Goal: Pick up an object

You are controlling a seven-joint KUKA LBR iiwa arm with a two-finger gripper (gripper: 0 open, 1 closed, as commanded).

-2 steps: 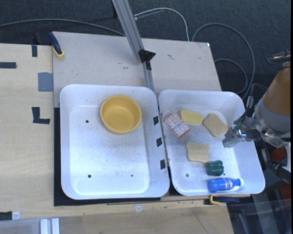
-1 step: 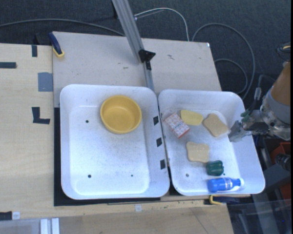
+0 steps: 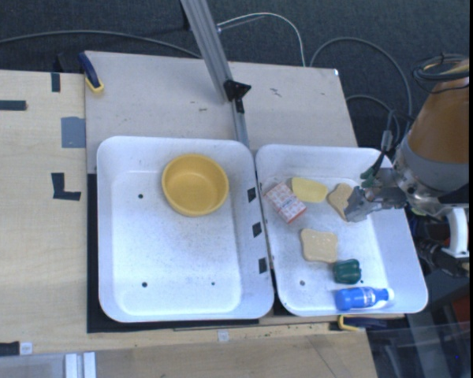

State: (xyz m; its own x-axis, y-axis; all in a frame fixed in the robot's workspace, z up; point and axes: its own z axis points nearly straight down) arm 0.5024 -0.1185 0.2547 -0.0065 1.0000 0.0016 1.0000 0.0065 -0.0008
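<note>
white right bin (image 3: 394, 250) on the tabletop (image 3: 31, 211) holds the objects: a patterned packet (image 3: 284, 201), yellow piece (image 3: 309, 189), tan slice (image 3: 319, 246), green item (image 3: 347, 272), blue bottle (image 3: 360, 298) near the front rim. gripper (image 3: 355, 209) is low over a tan piece (image 3: 340, 196) at the bin's right side — cannot tell how its fingers are set, nor whether anything is grasped. left bin (image 3: 126, 274) carries a yellow bowl (image 3: 195, 183), upright — well apart from the gripper.
</note>
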